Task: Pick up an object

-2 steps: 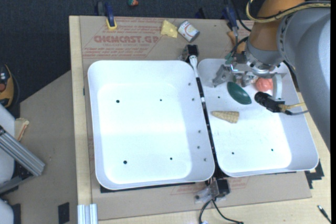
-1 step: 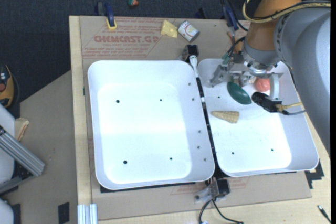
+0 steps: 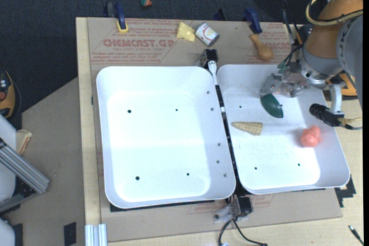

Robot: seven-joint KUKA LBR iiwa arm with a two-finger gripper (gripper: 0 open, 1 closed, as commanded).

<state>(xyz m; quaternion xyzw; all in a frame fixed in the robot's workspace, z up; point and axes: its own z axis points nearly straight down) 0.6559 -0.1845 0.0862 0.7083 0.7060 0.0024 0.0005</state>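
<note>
The claw (image 3: 281, 88) hangs in the right bin (image 3: 323, 173) just above the dark green object (image 3: 272, 106), which slants down-right beneath it; its grip state cannot be told.

We see three candidates, all in the right bin (image 3: 328, 173): dark green rounded piece (image 3: 272, 106) near the back, lying tilted; tan cone (image 3: 248, 127) on its side near the centre divider, tip pointing right; pink lumpy blob (image 3: 310, 136) toward the right wall.

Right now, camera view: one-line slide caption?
Gripper above dark green object in right bin, beside cone and pink lump.
</note>
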